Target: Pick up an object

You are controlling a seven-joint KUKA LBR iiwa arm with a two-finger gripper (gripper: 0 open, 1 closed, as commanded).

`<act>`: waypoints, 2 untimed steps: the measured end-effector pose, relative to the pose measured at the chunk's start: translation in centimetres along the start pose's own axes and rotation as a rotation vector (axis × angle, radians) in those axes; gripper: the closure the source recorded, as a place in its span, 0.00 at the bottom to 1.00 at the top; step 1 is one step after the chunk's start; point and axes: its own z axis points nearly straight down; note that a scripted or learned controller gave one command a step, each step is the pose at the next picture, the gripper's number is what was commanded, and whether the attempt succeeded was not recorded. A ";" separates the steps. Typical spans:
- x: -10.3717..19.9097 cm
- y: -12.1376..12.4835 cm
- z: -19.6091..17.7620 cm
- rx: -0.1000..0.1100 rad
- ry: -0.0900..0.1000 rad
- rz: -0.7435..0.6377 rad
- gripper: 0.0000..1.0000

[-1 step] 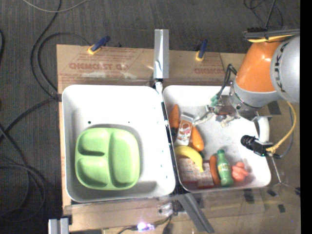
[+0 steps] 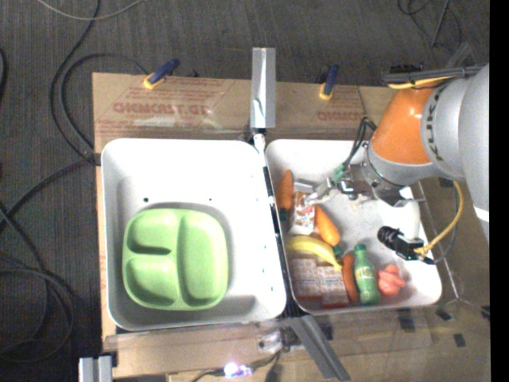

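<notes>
Two white bins sit side by side on the surface, and my work is all in the right bin (image 2: 429,293). The left bin (image 2: 111,165) carries a green divided plate (image 2: 176,257) lying flat, well apart from anything I could lift. Things to pick are crowded along the right bin's left wall and front: an orange carrot (image 2: 285,189) lying against the wall, a small printed packet (image 2: 303,210) just beside it, another orange piece (image 2: 327,226) touching that, a banana (image 2: 314,250) below, a flat printed box (image 2: 316,280) at the front, a green bottle (image 2: 366,275) with an orange thing alongside, and a pinkish lump (image 2: 390,279) near the front right corner.

My pincer (image 2: 338,183) hangs over the upper middle of this bin, reaching leftward from the wrist toward the packet and the orange piece — I judge those the nearest targets. Nothing sits between the tips that I can make out, and from this slanted height I cannot tell whether they are spread or closed. So no object is yet picked.

Because the pile is packed tight against the wall, I judge a clean grasp is awkward here — a neighbour may be nudged, or the tips may land on the bin floor instead.
</notes>
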 end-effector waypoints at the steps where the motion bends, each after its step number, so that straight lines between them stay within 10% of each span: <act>1: 0.4 -0.3 1.2 -0.011 0.011 0.115 0.00; 2: -1.7 -2.6 1.0 -0.033 -0.014 0.112 0.00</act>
